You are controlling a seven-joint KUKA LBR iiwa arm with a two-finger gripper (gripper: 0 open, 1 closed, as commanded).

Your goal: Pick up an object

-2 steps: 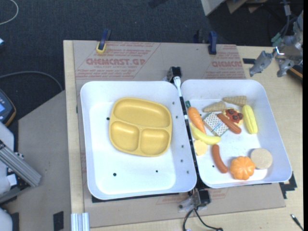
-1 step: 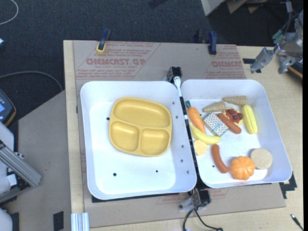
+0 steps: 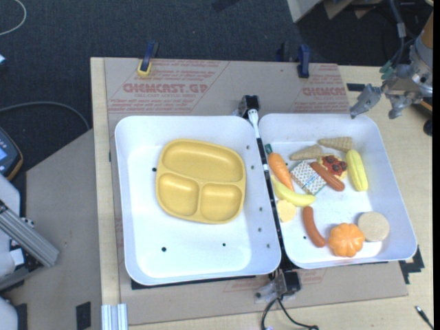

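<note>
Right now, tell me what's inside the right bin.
The right bin holds toy food: carrot, banana, corn cob, two sausages, pizza slice, pumpkin, a round biscuit. Whatever lies under overlapping pieces is hidden.

I see a dark carpeted floor [image 3: 82, 19] around the bench — a thin cable [image 3: 41, 105] loops across it at left. The brown bench board [image 3: 206, 88] carries red lettering, and two clamps [image 3: 146, 59] grip its far edge. Lighting is even.
</note>
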